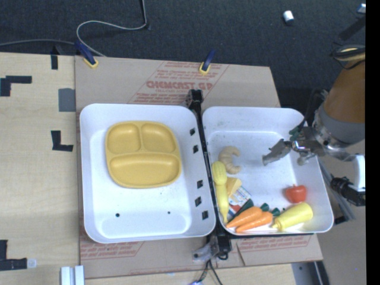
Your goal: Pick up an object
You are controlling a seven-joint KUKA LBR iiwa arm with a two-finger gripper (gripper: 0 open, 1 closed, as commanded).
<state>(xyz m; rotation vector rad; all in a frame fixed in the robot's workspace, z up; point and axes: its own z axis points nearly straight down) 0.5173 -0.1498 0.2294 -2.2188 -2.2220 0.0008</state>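
Note:
My gripper (285, 142) hangs over the right part of the right bin (255, 119), open, with nothing between its fingers (275, 152). Below it on the bin floor lie a red tomato (295, 193) and a yellow squash-like toy (293, 215). To the gripper's left sit a beige curled pastry (230, 157), a corn cob (219, 173) and a pale yellow wedge (235, 189). Two orange carrots (252, 217) rest along the near wall.
The left bin (95, 177) bears a yellow divided plate (142, 154). A black clamp (195, 97) joins the bins at the far side. Both bins stand on a cardboard sheet (178, 82). The arm's orange band (350, 94) is at the right edge.

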